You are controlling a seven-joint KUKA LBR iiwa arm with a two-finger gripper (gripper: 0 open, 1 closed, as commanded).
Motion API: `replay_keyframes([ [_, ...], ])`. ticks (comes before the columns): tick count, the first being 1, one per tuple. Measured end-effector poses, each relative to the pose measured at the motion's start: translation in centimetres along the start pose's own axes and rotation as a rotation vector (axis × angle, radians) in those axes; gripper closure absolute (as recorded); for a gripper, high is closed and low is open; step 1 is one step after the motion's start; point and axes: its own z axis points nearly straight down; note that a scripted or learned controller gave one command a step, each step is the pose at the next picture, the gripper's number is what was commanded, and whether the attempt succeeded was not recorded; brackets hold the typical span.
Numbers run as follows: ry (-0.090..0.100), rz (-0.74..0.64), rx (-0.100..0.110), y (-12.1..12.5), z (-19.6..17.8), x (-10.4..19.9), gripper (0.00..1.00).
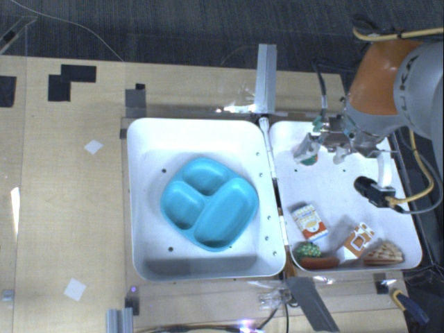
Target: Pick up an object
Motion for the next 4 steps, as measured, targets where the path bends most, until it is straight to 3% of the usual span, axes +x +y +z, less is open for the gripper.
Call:
replay_keyframes([
  [1, 0.0, 0.09, 0.0, 2.3, 0.0, 0.9, 0.0],
  [2, -0.001, 0.135, 0.001, 5.7, 2.9, -2.9, 0.0],
  [3, -0.001, -0.126, -0.002, 6.7, 9.9, -3.3, 0.0],
  [4, -0.002, -0.132, -0.008, 6.9, 8.6, -3.2, 1.0],
])
